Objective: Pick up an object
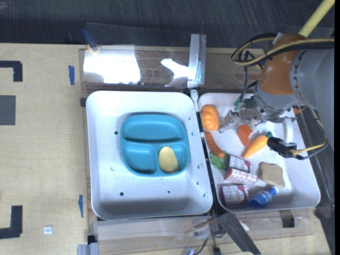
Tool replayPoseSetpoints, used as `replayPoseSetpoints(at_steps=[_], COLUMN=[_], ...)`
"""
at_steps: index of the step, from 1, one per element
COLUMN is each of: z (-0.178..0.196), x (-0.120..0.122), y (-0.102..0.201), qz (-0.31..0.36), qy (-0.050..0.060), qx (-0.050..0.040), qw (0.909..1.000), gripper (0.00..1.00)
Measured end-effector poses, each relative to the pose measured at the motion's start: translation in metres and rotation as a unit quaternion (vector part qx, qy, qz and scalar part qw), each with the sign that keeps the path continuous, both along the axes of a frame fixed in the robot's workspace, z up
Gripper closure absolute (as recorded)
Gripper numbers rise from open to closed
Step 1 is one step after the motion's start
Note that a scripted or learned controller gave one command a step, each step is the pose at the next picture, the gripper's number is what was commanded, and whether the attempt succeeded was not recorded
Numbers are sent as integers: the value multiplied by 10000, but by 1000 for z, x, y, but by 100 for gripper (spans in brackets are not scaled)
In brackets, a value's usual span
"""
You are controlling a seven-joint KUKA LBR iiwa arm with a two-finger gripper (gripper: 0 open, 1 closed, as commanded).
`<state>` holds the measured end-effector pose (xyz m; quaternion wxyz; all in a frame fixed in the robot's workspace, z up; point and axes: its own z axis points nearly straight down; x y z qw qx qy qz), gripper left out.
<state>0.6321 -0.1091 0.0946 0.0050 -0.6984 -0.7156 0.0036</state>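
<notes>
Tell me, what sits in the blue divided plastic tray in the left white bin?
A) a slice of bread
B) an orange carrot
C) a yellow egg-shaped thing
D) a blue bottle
C: a yellow egg-shaped thing rests in the lower right compartment of the blue divided plastic tray in the left white bin.

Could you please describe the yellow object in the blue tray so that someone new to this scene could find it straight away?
Start at the left white bin, which holds a blue divided tray. In the tray's lower right compartment lies a pale yellow, egg-shaped object. It is the only item in that bin's tray; all the other objects are crowded in the right bin.
</notes>
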Motion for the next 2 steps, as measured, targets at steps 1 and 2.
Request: replayPoseSetpoints(at_steps=[1,2], z=[-9,0], x=[-30,-28], y=[-58,-59], qz=[88,72], qy=[-82,-97], qx=[-18,-18], qw=[9999,9999], gripper=[0,100])
